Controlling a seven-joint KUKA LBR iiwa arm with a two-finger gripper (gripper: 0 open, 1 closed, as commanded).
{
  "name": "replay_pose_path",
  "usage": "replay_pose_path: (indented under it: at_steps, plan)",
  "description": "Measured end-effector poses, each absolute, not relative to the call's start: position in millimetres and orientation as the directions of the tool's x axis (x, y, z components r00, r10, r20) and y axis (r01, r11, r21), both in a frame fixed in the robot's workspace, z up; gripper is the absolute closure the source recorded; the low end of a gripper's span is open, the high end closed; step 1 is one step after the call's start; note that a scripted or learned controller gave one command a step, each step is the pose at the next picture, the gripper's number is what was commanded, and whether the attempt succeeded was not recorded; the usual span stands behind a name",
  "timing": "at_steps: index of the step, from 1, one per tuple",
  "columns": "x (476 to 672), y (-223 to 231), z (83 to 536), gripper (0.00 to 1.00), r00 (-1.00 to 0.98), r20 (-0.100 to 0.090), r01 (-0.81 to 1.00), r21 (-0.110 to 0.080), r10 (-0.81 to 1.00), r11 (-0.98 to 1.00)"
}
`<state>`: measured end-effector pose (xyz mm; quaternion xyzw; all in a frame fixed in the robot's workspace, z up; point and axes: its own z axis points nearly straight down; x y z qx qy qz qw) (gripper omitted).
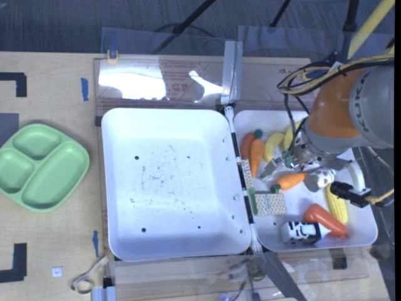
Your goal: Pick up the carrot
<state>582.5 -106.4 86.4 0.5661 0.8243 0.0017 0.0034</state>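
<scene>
Three orange carrots lie in the right bin. A long carrot with a green top stands along the bin's left wall. A small carrot lies in the middle, just right of and below my gripper, very close to it or touching. A darker carrot rests near the front right. The gripper hangs low over the bin, pointing down and to the left, and the wrist hides what is behind it. I see nothing clearly held in it.
The right bin also holds a yellow banana, a corn cob, a black-and-white toy, a patterned square and a small white-and-red thing. Left bin beside it. A green divided plate sits far left.
</scene>
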Motion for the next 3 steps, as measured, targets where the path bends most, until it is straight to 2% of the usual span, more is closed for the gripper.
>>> replay_pose_path:
  at_steps: [1, 2, 3]
  plan:
    - [518.7, -134.2, 147.9, 0.0, -0.542, 0.002, 0.84, 0.0, 0.84, 0.542]
    - [562.8, -114.7, 86.7, 0.0, -0.689, -0.007, 0.725, 0.007, 0.725, 0.689]
    - [513.5, -82.1, 183.2, 0.0, -0.742, 0.0, 0.671, 0.002, 0.671, 0.742]
